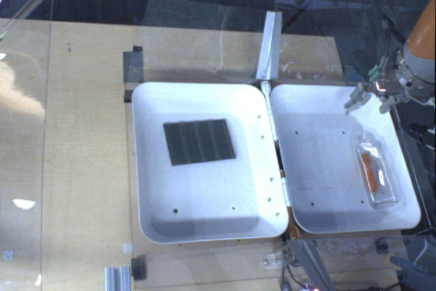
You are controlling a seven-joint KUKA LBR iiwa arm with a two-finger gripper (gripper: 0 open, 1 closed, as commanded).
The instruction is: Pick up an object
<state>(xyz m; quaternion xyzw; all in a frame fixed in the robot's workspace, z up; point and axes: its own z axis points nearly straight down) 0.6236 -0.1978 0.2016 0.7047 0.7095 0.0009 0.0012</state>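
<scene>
A: Camera view, slanted down on both bins. The gripper (371, 93) hung over the right bin's (320, 146) far corner, fingers (353, 101) spread, nothing between them.

B: And the target?

A: A clear packet (375, 171) with something orange inside lay flat by that bin's right wall, near the gripper but apart from it. A dark ribbed pad (199, 141) sat in the left bin (204, 215).

B: Why hover there?

A: Likely staged for a descent; wall clearance looked tight.
</scene>
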